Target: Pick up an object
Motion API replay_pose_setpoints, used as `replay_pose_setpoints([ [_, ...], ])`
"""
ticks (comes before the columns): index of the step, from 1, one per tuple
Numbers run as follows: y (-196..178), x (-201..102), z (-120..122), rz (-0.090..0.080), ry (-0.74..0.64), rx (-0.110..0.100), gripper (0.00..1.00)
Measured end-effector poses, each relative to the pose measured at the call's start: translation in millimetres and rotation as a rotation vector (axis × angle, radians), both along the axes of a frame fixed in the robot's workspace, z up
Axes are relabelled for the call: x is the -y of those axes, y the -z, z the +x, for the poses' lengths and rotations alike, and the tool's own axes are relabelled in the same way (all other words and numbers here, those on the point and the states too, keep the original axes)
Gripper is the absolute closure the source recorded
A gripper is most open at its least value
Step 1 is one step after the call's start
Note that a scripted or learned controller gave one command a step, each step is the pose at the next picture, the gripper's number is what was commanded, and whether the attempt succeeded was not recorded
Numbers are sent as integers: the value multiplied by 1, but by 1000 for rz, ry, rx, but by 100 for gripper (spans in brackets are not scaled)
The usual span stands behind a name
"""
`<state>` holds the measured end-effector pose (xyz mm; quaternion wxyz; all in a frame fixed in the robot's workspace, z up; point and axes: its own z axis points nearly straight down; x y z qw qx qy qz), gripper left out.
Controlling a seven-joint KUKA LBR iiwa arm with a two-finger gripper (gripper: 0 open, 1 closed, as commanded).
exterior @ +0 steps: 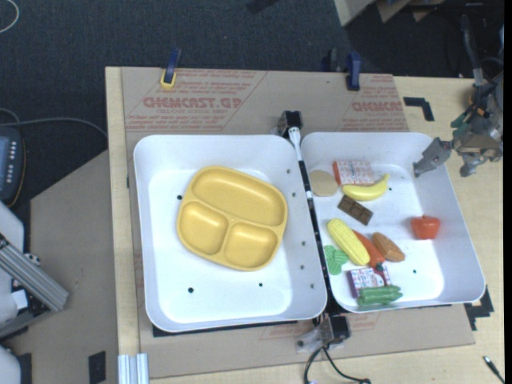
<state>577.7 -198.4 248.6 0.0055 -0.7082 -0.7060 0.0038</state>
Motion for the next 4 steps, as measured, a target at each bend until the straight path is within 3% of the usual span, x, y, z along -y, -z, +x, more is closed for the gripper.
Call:
replay_pose_setpoints([
  [1, -8, -1, 2, -3, -3, 14, 0],
  [4, 167, -2, 1, 0, -3, 7, 0],
])
